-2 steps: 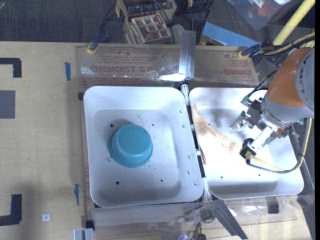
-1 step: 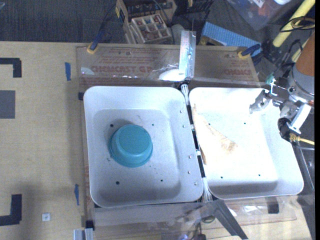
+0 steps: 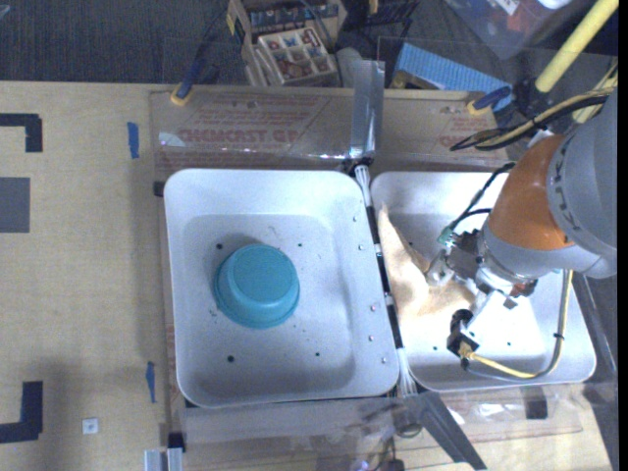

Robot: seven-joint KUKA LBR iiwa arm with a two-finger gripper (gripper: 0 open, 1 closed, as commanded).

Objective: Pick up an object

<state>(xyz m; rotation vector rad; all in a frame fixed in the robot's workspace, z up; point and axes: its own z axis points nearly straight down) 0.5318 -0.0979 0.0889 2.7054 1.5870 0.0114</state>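
The pincer (image 3: 444, 261) (state: cannot tell) hangs in the right bin (image 3: 432, 192); a teal bowl (image 3: 257, 285) sits in the left bin (image 3: 294, 366).

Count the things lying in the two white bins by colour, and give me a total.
Teal: 1, a round teal plastic bowl in the left white bin.
Tan: 1, a pale tan flat thing in the right white bin, too blurred to name.
Total: 2.

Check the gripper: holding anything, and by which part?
Cannot tell. The gripper is down in the right bin by a tan object, contact hidden. The blue bowl sits in the left bin.
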